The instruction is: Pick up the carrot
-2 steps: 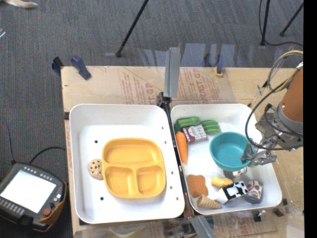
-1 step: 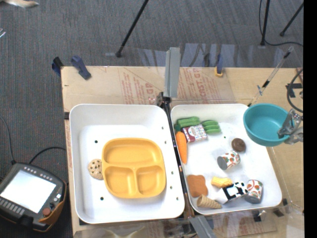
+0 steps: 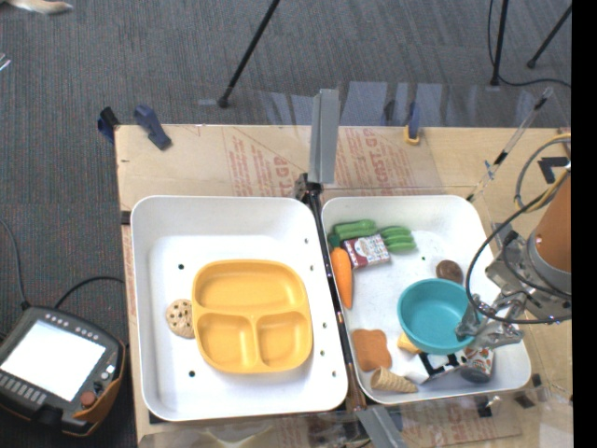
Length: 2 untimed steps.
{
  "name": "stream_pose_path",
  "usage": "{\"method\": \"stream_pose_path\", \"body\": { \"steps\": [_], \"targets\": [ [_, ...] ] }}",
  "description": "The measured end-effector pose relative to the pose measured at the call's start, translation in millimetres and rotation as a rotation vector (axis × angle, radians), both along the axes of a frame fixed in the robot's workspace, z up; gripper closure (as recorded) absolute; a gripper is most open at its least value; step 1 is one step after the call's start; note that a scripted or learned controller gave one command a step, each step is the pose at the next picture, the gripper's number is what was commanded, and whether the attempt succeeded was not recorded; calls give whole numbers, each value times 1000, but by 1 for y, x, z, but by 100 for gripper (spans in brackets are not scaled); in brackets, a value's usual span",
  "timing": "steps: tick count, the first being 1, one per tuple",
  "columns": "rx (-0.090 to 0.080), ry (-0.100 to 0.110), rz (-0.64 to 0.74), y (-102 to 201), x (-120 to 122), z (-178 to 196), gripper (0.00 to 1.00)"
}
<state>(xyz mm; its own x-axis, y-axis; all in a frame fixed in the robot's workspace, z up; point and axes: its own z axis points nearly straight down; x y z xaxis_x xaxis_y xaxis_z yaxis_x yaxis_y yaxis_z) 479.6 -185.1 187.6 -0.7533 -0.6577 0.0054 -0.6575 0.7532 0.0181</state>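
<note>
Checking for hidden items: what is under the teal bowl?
The teal bowl overlaps a yellow piece poking out at its lower left; the rest of that piece, and anything else beneath, is covered.

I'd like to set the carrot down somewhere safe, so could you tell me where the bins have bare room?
Left bin: bare floor rings the yellow tray, except by the cookie. Right bin: a free patch lies between carrot, teal bowl and green pieces. Its front edge, near the hand, is crowded.

glossy plastic tray [image 3: 252, 292], carrot [image 3: 343, 277]
</note>
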Motion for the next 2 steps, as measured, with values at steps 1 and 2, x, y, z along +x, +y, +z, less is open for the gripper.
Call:
{"method": "stream_pose_path", "body": {
  "steps": [1,2],
  "targets": [
    [-12,-27,71,-23,7,190,100],
    [5,-11,515,-24,17,-8,100]
  ]
}}
